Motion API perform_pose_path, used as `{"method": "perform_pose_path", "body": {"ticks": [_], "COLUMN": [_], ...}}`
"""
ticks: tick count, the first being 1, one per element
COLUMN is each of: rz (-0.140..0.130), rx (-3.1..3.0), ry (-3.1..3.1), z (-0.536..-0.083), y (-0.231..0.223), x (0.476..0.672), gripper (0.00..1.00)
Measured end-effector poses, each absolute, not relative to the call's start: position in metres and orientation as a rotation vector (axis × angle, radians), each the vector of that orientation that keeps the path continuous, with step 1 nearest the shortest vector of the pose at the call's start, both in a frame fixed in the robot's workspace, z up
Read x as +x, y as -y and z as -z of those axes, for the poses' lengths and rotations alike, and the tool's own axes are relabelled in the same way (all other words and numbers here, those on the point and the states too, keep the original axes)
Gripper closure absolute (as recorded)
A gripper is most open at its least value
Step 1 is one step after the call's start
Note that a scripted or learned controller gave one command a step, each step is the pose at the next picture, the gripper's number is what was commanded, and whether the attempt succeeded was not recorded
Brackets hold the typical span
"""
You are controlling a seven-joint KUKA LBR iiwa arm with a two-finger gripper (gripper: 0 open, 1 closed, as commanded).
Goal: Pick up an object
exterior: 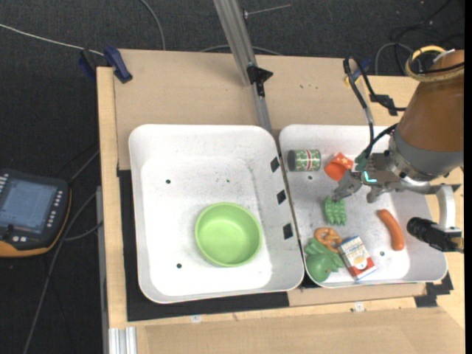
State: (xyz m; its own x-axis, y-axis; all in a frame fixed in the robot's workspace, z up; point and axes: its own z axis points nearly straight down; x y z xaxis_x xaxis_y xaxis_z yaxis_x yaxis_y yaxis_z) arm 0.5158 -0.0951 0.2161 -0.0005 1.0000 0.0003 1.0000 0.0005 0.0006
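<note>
That's a bulky arm (436, 116), orange band broad above a grey wrist. Black cables loop beside it. A small teal light glows by the dark metal hand (361, 191).

Teach pendant (29, 211) left of bench; blue clamp (116, 63) at bench's far-left corner.

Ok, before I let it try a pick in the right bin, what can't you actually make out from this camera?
- Gripper: fingers dark and small under the wrist; open or shut is unreadable.
- Orange object: partly covered by the gripper, so its shape is unclear.
- Can: label too small to read.
- Pile at the right bin's front edge: green toy, carton and pretzel-like piece overlap, outlines uncertain.
- Arm: cut off by the frame's right edge.
</note>
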Motion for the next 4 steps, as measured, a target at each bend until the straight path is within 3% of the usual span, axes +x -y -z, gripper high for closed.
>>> {"method": "perform_pose_path", "body": {"ticks": [1,4], "rz": [-0.001,0.003], "rx": [2.221,2.223], "ry": [-2.222,-2.223], "z": [-0.216,-0.094], "y": [0.095,0.098], "x": [0.516,0.509], "gripper": [0.0,0.0]}}
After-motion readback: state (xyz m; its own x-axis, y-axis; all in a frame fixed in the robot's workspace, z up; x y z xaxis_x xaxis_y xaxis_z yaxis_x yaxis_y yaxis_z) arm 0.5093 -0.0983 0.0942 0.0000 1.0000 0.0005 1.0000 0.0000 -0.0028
